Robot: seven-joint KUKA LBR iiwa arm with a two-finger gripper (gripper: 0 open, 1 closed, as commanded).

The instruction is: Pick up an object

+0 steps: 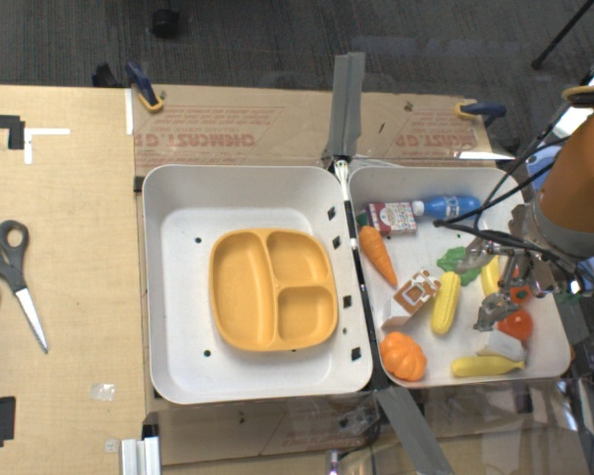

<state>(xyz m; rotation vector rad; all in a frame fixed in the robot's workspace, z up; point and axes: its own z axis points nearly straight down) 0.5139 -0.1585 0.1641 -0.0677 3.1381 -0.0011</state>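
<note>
One view, from above at a slant. Two bins side by side on the tabletop [59,265]; the left bin [168,265] carries a yellow divided plate [272,290], the right bin [376,181] carries the toy clutter and the pincer [495,305].

Key relation: pincer sits low over the right bin's right half, tips pointing down and slightly toward the near wall. Directly under and just right of it lies a red piece [516,325], looks like a tomato or pepper, touching or nearly touching the tips. Can't tell if anything is between the fingers; can't tell if they're apart or together, metal parts and cables blur together there.

Other candidates relative to the pincer:
- corn [445,302]: just left, long axis running roughly away-to-near, close to parallel with the bin's side wall.
- banana [487,366]: just below toward the near wall, long axis left-right.
- green piece [462,260]: up-left, near.
- orange pumpkin [404,356]: down-left, well apart.
- carrot [378,253]: far left, tilted diagonal.
- bottle [450,206]: up-left by the far wall, lying left-right.

Judgement: red piece is the likely target, nearest to the tips; short drop needed, crowding by banana and corn could spoil the close.

Arm pose: arm [579,181] enters from the right, orange band above the wrist, wrist bent down into the bin.
</note>
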